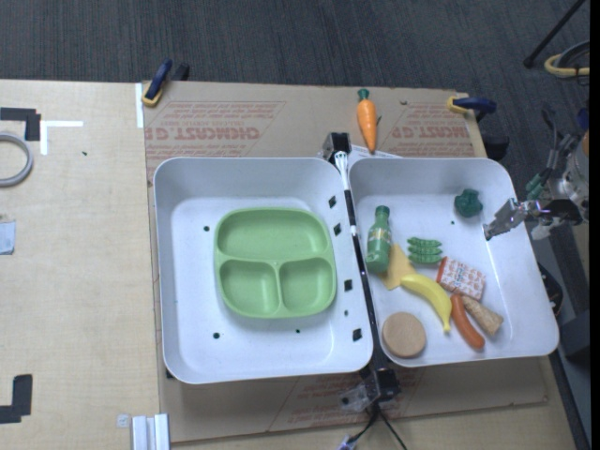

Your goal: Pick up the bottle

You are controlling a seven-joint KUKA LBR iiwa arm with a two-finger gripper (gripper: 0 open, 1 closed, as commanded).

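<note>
Here the pincer [506, 217] hangs over the right bin's [525, 345] right rim, whether parted or closed I cannot tell. The green bottle [378, 242] lies toward frame left of it, against that bin's left wall, long axis running top to bottom, cap uppermost, touching the banana [424, 291].
</note>
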